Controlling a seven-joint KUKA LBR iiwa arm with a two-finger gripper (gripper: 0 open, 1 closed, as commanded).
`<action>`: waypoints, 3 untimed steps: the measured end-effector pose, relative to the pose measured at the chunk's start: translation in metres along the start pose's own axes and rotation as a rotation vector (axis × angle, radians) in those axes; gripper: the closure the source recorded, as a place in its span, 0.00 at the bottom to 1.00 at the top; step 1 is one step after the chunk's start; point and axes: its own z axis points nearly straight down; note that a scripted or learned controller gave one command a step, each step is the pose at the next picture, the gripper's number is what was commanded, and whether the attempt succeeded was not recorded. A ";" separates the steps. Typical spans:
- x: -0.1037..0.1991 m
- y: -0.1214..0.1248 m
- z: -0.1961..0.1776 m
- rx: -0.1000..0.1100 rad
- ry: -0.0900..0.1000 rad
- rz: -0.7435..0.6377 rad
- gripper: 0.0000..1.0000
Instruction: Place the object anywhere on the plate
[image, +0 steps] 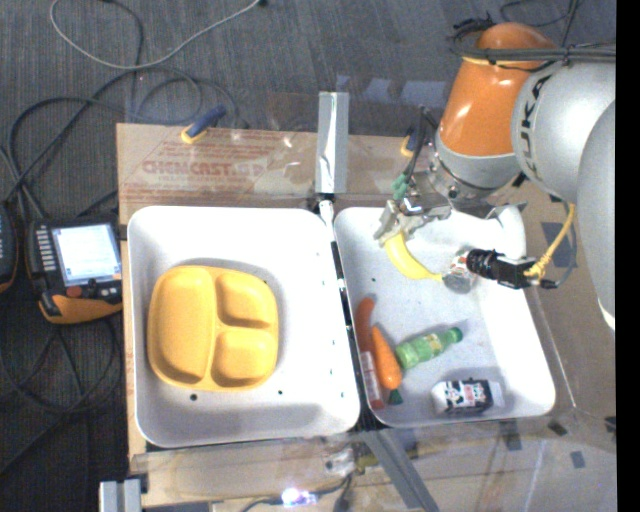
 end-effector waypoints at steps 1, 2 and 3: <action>0.098 -0.017 0.004 0.001 0.000 -0.054 1.00; 0.216 -0.058 0.009 0.002 -0.001 -0.144 1.00; 0.152 0.018 0.006 0.000 -0.004 -0.492 1.00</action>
